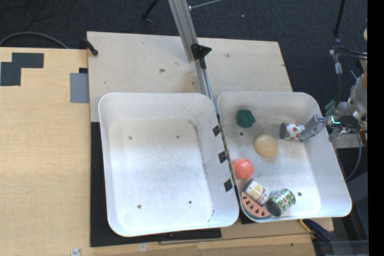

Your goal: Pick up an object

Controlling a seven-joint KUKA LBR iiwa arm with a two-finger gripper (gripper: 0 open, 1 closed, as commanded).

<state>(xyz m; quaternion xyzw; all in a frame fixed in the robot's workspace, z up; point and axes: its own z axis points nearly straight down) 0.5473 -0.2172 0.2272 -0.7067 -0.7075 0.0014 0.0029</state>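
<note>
My gripper (307, 129) reaches into the right bin (336, 189) from its right rim, low over the floor. Right at its tip lies a small white, red and brown object (290, 130); whether that object is gripped is not clear. A green lump (245, 118) lies at the bin's back left. Close by, toward the middle, rests a beige round object (266, 145). Toward the left wall sits a red-orange ball (243, 168). At the front lie a small jar (256, 190), a watermelon slice (254, 208) and a green can (282, 200).
The left bin (114, 129) stands beside the right one, sharing a divider wall with black clips (221, 156). A slanted aluminium bar (183, 15) rises behind the bins. The grey arm's wrist (351, 117) hangs over the right rim.
</note>
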